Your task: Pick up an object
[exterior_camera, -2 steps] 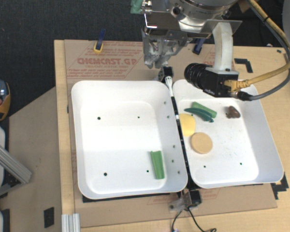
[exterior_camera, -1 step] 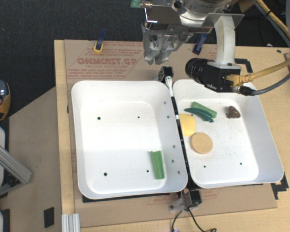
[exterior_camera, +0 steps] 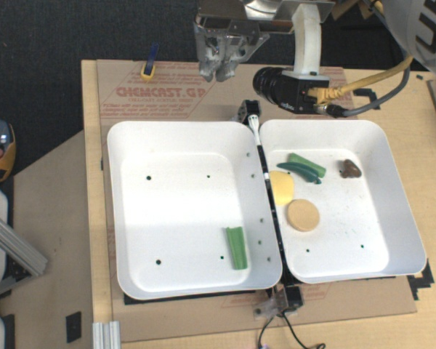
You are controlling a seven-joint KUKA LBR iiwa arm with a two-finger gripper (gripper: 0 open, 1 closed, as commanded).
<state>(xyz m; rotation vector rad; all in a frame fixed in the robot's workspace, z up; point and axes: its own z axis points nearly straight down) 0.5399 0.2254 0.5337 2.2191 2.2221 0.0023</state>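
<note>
My gripper (exterior_camera: 218,67) hangs high at the top of the view, above the bench's far edge and behind the left bin (exterior_camera: 131,195); nothing shows between its tips. A green rectangular block (exterior_camera: 237,248) lies near the left bin's front right corner. In the right bin (exterior_camera: 392,195) lie a dark green curved piece (exterior_camera: 305,167), a yellow piece (exterior_camera: 282,187) by the divider, a round tan disc (exterior_camera: 303,215) and a small brown lump (exterior_camera: 350,169).
A black rod (exterior_camera: 259,151) runs along the seam between the bins. A black round base with yellow cable (exterior_camera: 294,89) sits behind the right bin. A small blue and yellow clip (exterior_camera: 150,65) stands on the cardboard at back left.
</note>
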